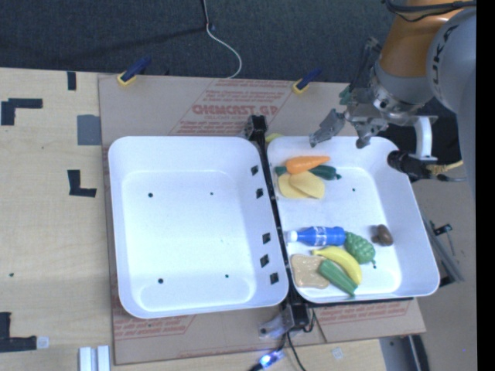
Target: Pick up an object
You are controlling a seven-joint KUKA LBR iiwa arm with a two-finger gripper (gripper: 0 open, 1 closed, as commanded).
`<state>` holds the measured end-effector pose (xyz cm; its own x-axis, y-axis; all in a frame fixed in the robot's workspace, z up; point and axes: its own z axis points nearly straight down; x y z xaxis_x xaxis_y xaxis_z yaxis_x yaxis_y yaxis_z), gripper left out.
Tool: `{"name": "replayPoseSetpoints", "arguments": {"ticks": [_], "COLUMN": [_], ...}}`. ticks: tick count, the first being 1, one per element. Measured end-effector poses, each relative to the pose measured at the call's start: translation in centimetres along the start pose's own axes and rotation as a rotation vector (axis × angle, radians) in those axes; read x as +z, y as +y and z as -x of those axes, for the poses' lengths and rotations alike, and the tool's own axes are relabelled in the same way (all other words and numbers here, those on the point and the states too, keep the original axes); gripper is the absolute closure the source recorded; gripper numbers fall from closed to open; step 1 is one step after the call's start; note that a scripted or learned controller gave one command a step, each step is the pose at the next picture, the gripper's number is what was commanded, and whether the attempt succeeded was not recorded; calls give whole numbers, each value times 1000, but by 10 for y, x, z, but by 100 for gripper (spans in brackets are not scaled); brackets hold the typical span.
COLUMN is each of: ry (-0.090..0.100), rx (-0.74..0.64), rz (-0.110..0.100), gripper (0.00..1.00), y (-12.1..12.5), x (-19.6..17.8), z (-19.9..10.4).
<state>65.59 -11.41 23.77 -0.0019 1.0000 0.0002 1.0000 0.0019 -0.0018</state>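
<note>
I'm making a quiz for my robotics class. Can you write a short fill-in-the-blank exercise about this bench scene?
1. All the toy food lies in the ____ bin as the camera sees it.
2. The gripper hangs with its fingers ____, holding nothing.
3. The carrot is coloured ____.
4. The blue bottle lies just above the yellow ____.

Missing words: right; open; orange; banana
</note>
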Motion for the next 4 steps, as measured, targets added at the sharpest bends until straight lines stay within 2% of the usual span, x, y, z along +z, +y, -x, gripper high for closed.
{"name": "replayPoseSetpoints", "arguments": {"ticks": [1, 2, 3, 4], "ry": [1, 0, -2, -6], "rx": [-1, 2, -1, -4], "rz": [-8, -4, 5, -16], "gripper": [0, 0, 0, 0], "y": [-9, -74, -20, 11], "x": [163, 154, 140, 153], "z": [-14, -11, 6, -12]}}
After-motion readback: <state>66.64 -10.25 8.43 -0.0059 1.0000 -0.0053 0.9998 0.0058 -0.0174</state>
